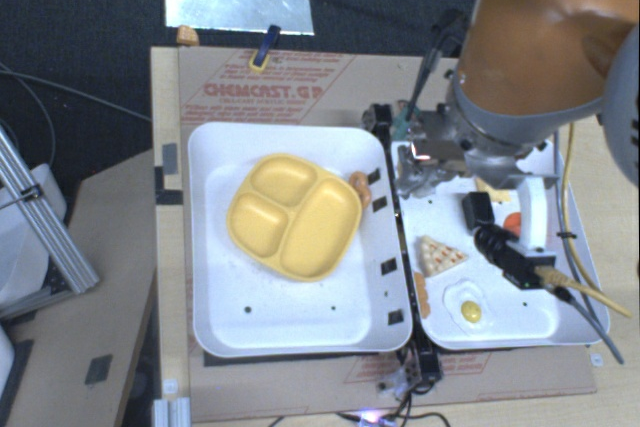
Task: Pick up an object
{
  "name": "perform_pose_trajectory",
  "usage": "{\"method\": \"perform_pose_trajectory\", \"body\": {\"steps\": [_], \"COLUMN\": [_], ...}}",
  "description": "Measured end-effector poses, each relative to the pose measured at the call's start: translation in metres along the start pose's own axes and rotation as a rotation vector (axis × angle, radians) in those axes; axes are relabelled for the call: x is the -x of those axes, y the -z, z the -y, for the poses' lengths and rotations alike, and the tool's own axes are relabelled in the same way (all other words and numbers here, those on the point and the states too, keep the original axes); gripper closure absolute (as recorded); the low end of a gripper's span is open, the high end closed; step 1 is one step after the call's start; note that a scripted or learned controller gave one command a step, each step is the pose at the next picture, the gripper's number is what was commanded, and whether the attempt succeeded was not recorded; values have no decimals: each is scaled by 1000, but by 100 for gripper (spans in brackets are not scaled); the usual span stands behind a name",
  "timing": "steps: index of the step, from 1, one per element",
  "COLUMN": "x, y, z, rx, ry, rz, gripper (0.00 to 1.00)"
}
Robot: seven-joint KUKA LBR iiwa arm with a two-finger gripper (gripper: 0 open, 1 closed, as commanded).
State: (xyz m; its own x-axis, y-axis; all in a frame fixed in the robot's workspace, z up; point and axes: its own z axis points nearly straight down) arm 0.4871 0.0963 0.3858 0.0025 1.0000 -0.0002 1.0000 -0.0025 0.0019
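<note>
Two fingers of the gripper (415,177) cannot be told open from closed; they are blurred, low over the upper left corner of the right bin (545,320), under the orange band (540,25). Below them in that bin lie a waffle wedge (440,255) and a fried egg (468,307). Left of centre, a yellow tray (295,215) fills the left bin (215,315).
</note>
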Motion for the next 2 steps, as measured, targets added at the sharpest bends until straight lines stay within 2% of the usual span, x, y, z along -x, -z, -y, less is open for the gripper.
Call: {"method": "perform_pose_trajectory", "body": {"steps": [1, 2], "x": [27, -2], "y": [-13, -20], "z": [0, 1], "rx": [0, -1], "ry": [1, 8], "rz": [0, -1], "gripper": [100, 100]}}
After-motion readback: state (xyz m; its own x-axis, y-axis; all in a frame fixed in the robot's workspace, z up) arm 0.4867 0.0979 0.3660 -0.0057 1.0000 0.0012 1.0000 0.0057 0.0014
